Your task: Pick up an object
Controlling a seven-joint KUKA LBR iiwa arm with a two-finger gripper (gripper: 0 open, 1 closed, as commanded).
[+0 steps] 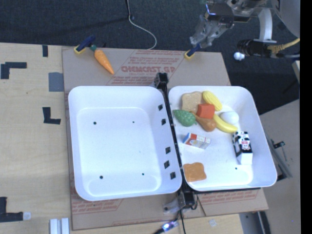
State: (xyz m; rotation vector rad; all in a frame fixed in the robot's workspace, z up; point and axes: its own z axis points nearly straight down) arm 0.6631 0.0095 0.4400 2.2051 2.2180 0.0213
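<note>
My hand: my hand (204,33) hangs at 1 o'clock of the scene, above the dark floor past the far edge of the table (29,130); I cannot tell from here how it is set, and I see nothing carried in it.
Task's things: the pickable pieces lie in the right bin (261,177), well apart from my hand, toward 5 o'clock of it.
Cluster: a bread slice (191,101), a yellow corn piece (211,99), a red block (205,111), a green leafy piece (185,117), a banana (225,125) and a white egg (229,116) sit touching or just beside one another.
Loners: a small red-and-white carton (197,140), a toast piece (194,171) and a black-and-white cow carton (243,147) lie apart.
Risk: in my judgement, going into the cluster could nudge neighbours or pinch two at once; the flat toast could slip.
In the way: the bin wall beside the cow carton.
Around: the left bin (78,101); a carrot (103,61) at 11 o'clock on the cardboard (146,67).
</note>
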